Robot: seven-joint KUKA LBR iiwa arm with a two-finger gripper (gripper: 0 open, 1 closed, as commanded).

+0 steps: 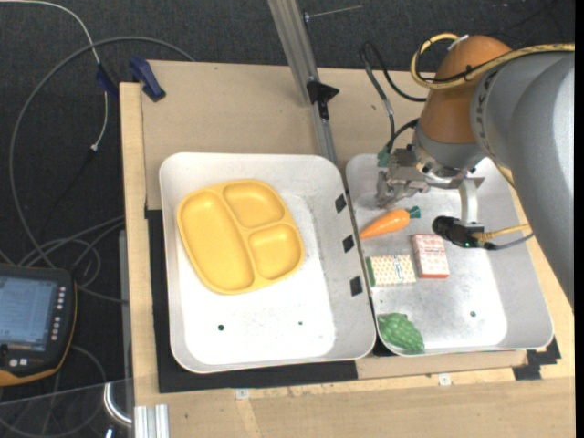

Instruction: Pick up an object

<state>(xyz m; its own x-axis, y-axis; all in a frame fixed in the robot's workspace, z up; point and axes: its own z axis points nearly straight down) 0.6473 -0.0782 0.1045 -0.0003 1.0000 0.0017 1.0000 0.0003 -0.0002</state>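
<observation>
Four items [384, 224] in right bin [511, 322]

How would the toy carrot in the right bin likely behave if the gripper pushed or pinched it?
The carrot is tapered and rounded, so it would probably roll or pivot when nudged. It looks like smooth, light plastic, so it could slip from a pinch by the gripper. It lies clear of the boxes.

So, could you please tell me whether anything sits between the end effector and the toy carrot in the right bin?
Nothing visible does. The end effector hangs just above the carrot in this view, with bare bin floor between them.
</observation>
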